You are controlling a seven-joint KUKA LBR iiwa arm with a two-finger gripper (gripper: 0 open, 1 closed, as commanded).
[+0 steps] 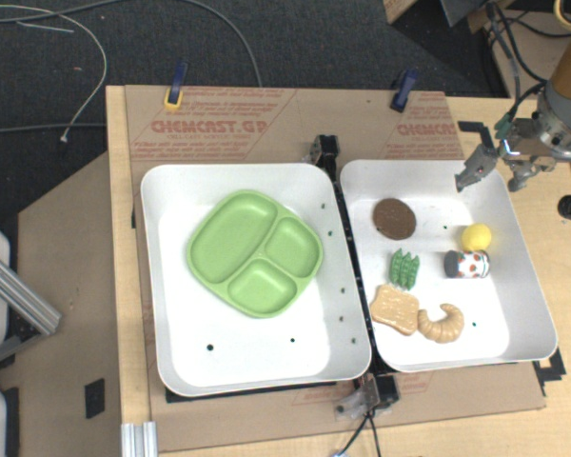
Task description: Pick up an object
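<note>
Gripper positioned above the far right corner of the right bin; nothing is gripped.

The gripper (500, 168) is seen with its two fingers spread apart, and no item is held between them or touched. Below it, in the right bin (533, 298), six objects are laid: a brown round disc (395, 218), a yellow ball (476, 237), a grey-and-white spotted piece (467, 265), a green leafy piece (404, 268), a tan toast slice (394, 309) and a croissant (443, 322) touching it. A green divided plate (255, 252) is set in the left bin (171, 331).

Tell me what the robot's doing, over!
Gripper open, hovering over right bin's far corner. Holding nothing. Toys lie untouched below. Nothing in the way.
</note>
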